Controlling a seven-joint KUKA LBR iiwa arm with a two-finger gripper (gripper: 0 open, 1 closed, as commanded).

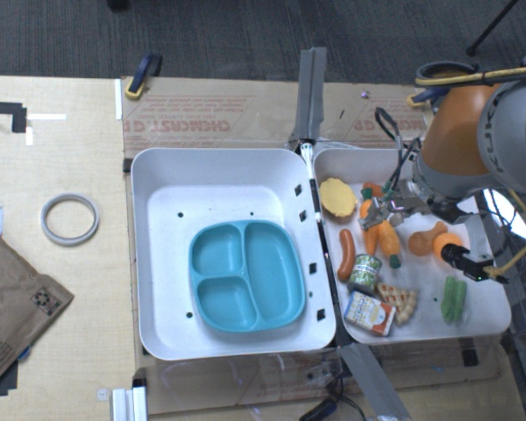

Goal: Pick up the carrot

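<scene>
Red mirrored print reading roughly "CHEMCAST" runs across the cardboard sheet, and "BOX" shows on the brown box.

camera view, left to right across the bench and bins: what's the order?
Tape ring → blue divided tray → hot dog → carrot → gripper → green pepper-like piece.
</scene>
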